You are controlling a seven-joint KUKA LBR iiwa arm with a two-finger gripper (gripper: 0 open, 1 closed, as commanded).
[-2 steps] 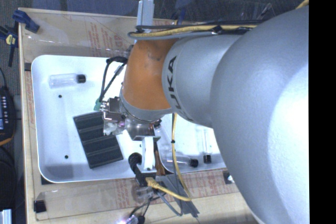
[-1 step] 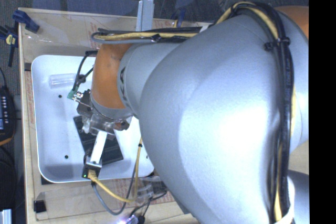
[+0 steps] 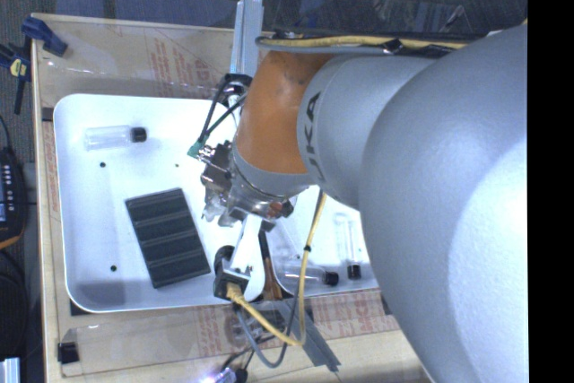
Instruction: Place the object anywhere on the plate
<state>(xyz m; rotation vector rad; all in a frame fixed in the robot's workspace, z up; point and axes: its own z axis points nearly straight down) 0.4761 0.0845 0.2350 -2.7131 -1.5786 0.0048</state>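
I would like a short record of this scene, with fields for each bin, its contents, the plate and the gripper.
left bin: holds a clear vial and a dark ribbed plate
clear vial: black cap, lying in the view's upper left part of the bin
dark ribbed plate: flat, nothing on it, apart from the vial
right bin: mostly hidden by the arm; a clear tube lies in it
gripper: over the left bin's right edge

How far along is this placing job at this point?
Nothing placed yet: the black ribbed plate is bare, and the capped tube lies apart from it in the left bin. The arm hangs between the bins, load unseen. Picking and placing remain.
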